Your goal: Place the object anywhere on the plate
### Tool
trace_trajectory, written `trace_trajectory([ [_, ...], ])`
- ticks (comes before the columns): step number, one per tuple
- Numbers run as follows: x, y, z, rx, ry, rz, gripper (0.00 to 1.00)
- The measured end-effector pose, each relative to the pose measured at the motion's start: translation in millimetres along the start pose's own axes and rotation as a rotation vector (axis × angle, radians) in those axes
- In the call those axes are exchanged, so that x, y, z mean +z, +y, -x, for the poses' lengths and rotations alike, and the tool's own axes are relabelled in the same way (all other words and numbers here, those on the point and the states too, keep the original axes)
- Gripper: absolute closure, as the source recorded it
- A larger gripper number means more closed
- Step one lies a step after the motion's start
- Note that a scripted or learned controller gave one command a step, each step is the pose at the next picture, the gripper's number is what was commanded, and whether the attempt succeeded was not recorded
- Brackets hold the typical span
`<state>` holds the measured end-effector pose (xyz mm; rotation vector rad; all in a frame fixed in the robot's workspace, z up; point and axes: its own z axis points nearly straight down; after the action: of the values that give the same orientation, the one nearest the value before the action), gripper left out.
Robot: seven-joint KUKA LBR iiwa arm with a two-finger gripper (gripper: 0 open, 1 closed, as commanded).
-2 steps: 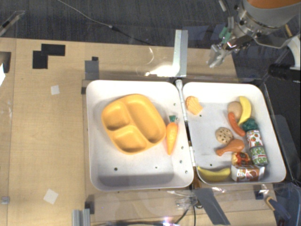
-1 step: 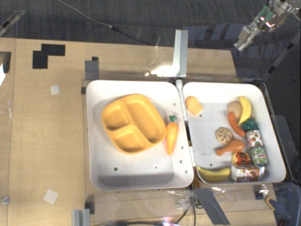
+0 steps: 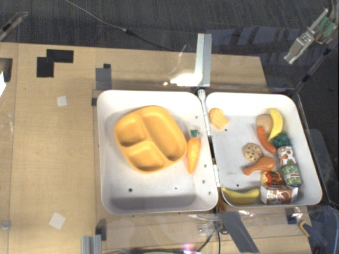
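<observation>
A yellow plate point(image 3: 148, 139) with three compartments lies in the left bin point(image 3: 114, 194). An orange toy carrot point(image 3: 193, 153) with a green top lies on the bin floor against the plate's right rim, pointing toward the front. Nothing rests on the plate. My gripper point(image 3: 295, 51) hangs at the upper right, beyond the back corner of the right bin and well away from both the carrot and the plate. It looks small and blurred there.
The right bin point(image 3: 233, 136) holds several toy foods: a ridged chip point(image 3: 217, 118), a cookie point(image 3: 251, 152), a drumstick point(image 3: 259, 165), a sausage point(image 3: 265, 140), two bananas point(image 3: 241, 196), a can point(image 3: 288, 165). A metal post point(image 3: 203, 62) stands behind the divider.
</observation>
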<state>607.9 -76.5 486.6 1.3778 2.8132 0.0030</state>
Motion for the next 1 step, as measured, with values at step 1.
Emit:
trace_trajectory([
  [1,1.0,-8.0,70.8,-0.109,0.0,-0.001,1.0],
])
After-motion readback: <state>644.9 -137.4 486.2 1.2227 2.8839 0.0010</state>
